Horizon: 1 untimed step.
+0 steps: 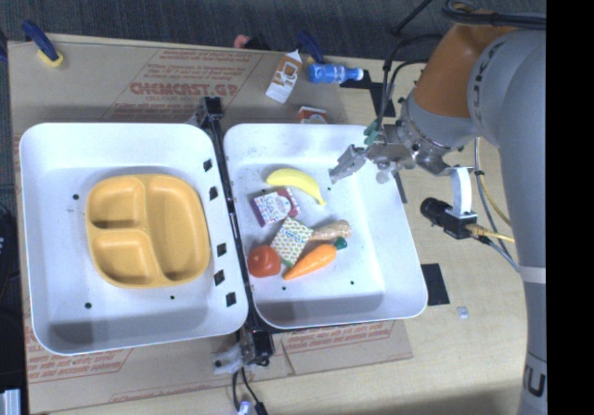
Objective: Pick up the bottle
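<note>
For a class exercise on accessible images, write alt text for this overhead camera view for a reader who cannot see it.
A grey robot arm's gripper hovers over the right white bin, which holds a banana, carrot, tomato and small packets. A blue bottle lies outside the bins on the bench beyond. The left bin holds a yellow divided tray.

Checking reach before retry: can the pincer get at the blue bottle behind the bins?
Probably yes. The blue bottle lies outside the right bin on open cardboard, nothing on it; the pincer hovers nearby above that bin.

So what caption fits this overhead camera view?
Grey arm's gripper hovers over right white bin; blue plastic bottle lies outside on cardboard.
</note>
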Each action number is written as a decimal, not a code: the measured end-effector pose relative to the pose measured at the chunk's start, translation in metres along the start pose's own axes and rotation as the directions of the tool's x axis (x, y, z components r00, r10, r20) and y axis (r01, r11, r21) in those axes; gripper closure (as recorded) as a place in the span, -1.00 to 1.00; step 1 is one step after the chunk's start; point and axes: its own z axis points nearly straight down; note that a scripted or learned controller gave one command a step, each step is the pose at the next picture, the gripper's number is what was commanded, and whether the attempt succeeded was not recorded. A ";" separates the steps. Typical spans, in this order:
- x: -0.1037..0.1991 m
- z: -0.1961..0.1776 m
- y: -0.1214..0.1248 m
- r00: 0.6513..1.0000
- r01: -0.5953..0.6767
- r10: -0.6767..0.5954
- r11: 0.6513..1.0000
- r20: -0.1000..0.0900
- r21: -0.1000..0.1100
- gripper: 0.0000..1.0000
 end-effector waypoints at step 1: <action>0.038 0.015 0.024 0.831 -0.556 0.556 0.831 -0.001 0.000 -1.00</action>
